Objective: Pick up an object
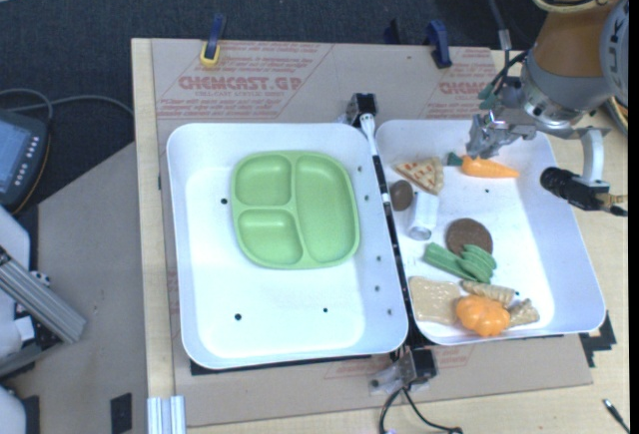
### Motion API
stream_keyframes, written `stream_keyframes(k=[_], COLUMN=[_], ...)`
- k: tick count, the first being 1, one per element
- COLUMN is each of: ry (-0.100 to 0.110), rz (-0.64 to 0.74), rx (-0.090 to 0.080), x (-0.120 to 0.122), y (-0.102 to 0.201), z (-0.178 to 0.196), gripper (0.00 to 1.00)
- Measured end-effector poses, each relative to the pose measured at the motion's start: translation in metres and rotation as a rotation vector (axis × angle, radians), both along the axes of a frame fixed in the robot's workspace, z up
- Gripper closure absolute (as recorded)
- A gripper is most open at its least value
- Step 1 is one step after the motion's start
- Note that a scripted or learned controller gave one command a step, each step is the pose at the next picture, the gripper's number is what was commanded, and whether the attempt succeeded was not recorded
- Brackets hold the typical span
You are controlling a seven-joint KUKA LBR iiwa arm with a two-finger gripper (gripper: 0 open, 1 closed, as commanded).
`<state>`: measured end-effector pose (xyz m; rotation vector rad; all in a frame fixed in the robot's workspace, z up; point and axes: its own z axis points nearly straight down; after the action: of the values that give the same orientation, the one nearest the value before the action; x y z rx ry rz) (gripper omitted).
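We see the arm entering from the upper right of the frame, its orange band high near the corner and its grey wrist angled down and to the left toward the far part of the right bin. The tool hangs at the end of it, low over the upper middle of that bin, right at the green-topped end of a toy carrot that lies across the bin floor; we cannot tell how the tool is set, nor whether it touches the carrot. Left of the carrot sits a waffle-like wedge, and below that a small brown piece and a white cylinder. Further toward the bottom of the frame we find a brown disc, a green pea pod, a pale slice of bread and an orange fruit. The left bin holds a green divided plate in its upper middle. Both bins rest on the brown surface.
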<state>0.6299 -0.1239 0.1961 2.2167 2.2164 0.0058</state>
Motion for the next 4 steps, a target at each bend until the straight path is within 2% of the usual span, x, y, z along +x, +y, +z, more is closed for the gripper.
stream_keyframes(k=[1,2,4], ry=[0.001,0.009,0.012], rz=[0.001,0.005,0.005], rx=[0.001,0.005,0.005], x=[0.001,-0.012,-0.062], y=[0.000,0.048,0.146], z=[0.031,0.038,0.017], gripper=[1.00,1.00,1.00])
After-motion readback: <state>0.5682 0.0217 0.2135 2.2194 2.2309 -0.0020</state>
